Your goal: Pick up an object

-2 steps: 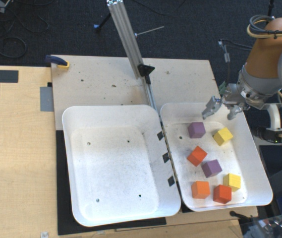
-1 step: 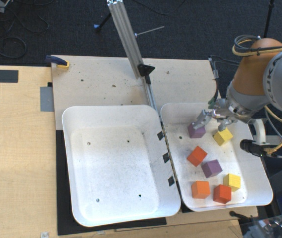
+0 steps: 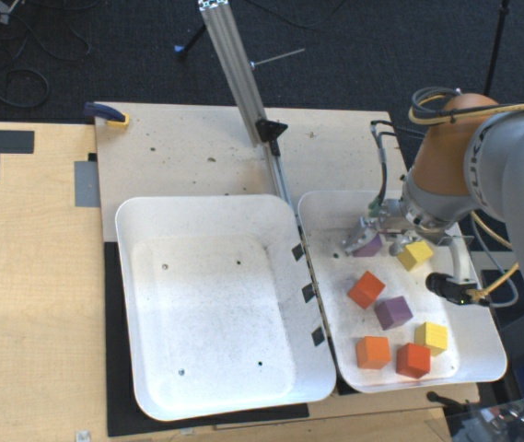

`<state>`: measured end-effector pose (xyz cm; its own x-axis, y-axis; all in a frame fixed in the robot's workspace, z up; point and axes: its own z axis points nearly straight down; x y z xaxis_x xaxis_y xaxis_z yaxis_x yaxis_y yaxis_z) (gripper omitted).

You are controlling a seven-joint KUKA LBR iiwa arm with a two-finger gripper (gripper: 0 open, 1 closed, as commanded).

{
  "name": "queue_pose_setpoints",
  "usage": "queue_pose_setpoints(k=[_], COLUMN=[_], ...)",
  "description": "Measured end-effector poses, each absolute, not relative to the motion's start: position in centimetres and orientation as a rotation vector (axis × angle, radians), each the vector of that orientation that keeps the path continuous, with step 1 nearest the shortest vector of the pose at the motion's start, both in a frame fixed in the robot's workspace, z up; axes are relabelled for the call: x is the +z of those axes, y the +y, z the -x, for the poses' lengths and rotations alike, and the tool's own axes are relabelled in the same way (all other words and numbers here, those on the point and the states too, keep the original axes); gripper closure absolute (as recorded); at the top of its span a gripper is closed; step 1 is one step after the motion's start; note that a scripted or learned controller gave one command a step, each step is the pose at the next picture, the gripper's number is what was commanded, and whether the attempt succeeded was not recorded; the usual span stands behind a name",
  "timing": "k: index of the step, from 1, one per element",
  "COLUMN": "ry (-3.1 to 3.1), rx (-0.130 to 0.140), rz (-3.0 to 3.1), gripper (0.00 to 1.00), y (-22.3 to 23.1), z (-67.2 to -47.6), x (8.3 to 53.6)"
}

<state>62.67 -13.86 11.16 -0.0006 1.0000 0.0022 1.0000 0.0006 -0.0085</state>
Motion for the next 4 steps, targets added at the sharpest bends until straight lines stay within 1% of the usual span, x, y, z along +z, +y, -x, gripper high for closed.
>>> queue_pose_setpoints(k=[1, 2, 3, 4], ry=[-2.212, -2.225, -2.229, -2.227], rx=[0.004, -0.002, -0.001, -0.004], rz=[2.224, 2.221, 2.217, 2.220], gripper=[1.00, 1.00, 1.00, 1.00], y=[-14.1, -14.1, -14.7, -14.1], z=[-62.7, -63.8, -64.4, -64.6], x=[12.4, 17.5, 22.2, 28.3])
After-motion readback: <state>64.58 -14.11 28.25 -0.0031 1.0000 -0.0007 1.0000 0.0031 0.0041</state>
